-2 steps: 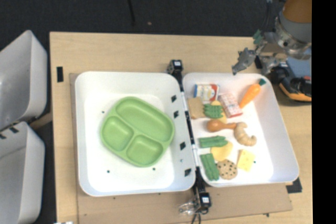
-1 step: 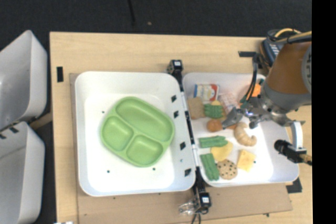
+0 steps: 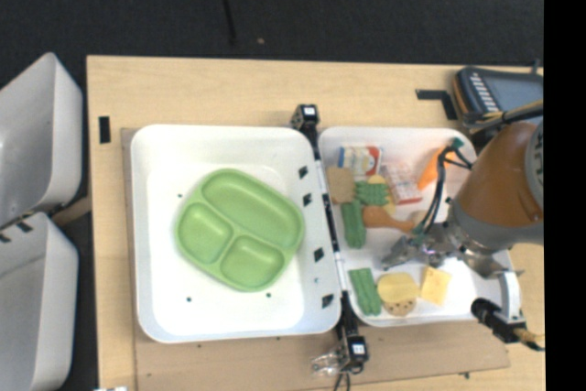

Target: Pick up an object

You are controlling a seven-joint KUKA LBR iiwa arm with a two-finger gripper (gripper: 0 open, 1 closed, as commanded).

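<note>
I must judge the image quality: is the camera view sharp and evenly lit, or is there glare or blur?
Camera view: lighting is even; the left bin looks bright white with little detail; the green plate is clear; small items around the gripper are soft and hard to tell apart.

Green divided plate (image 3: 240,229) in left bin (image 3: 156,288); tool (image 3: 407,250) over cluttered right bin (image 3: 403,138).
</note>
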